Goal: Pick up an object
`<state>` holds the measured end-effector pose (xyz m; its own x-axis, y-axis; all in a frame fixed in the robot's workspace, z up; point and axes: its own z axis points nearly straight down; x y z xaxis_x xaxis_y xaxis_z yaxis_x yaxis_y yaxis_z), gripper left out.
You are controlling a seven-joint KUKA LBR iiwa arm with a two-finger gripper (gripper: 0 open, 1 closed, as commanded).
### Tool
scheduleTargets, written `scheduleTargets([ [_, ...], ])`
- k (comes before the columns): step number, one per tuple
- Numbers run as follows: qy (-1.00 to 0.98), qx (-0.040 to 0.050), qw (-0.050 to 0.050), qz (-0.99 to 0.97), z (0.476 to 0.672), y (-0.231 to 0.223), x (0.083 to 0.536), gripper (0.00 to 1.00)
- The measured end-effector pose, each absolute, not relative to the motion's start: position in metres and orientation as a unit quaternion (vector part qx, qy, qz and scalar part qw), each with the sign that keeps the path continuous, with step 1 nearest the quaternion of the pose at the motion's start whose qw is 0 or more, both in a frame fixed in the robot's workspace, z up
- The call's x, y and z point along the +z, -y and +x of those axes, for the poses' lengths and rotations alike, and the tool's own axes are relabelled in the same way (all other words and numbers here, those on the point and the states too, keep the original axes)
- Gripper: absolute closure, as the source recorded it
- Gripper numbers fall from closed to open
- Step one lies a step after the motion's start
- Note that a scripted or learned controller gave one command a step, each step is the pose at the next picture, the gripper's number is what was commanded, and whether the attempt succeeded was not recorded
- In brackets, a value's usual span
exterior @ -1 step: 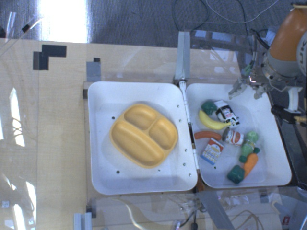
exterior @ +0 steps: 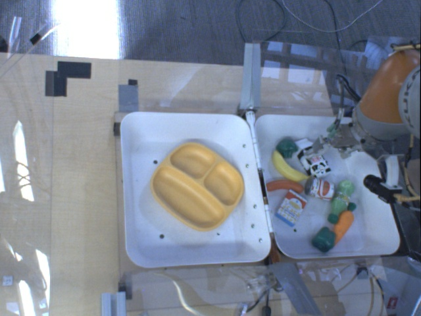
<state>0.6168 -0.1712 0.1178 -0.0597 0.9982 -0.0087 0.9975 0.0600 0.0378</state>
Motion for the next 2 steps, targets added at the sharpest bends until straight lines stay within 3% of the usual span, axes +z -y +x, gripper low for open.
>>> scheduleTargets([
  [1,-0.752,0.0032,0.005,0.659,0.585,0.161,0.089,0.00],
  [2,-0.752,0.0045,0.006,0.659,0.587,0.162,0.101,1.00],
])
